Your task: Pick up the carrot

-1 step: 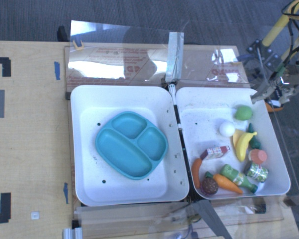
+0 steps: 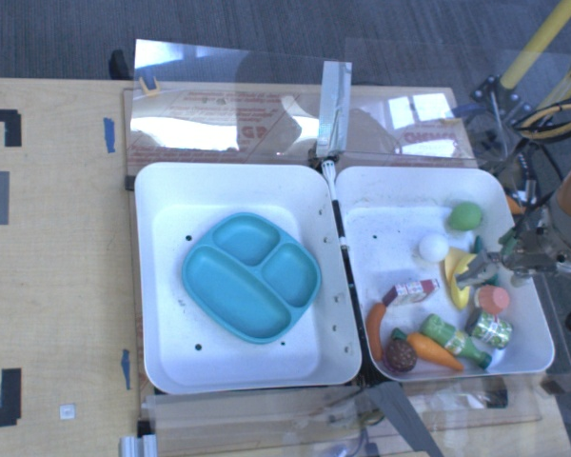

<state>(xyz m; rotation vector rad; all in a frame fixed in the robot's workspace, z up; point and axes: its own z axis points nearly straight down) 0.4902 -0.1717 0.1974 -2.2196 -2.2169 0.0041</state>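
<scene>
I take the carrot [image 2: 435, 350] as my landmark: it lies flat near the front wall of the right bin [image 2: 533, 355], with its thick end toward the bin's middle and its point toward the front right corner. It rests there free, nothing grips it.

The jaws [image 2: 482, 270] hang behind the carrot, toward the back of the bin and a little to the right, over a yellow banana-like piece [image 2: 455, 276]. I judge they sit there because the arm comes in from the right side and is not yet above the target. How far they are open I cannot tell; they look dark and blurred to me, and I see nothing clearly between them.

Around the carrot it is crowded. A dark reddish round fruit [image 2: 401, 354] touches its thick end on the left, and an orange sausage-like piece [image 2: 375, 324] curves just beyond that. A green bottle [image 2: 453, 335] lies just behind the carrot, almost along it, and a small can [image 2: 494, 331] is to its right behind. A pink round piece [image 2: 494, 299] is further back. I think the green bottle and the dark fruit stand most in the way, so a descent must be narrow.

Far left of the carrot, the other bin [image 2: 162, 198] holds a blue divided plate [image 2: 251, 276]
</scene>
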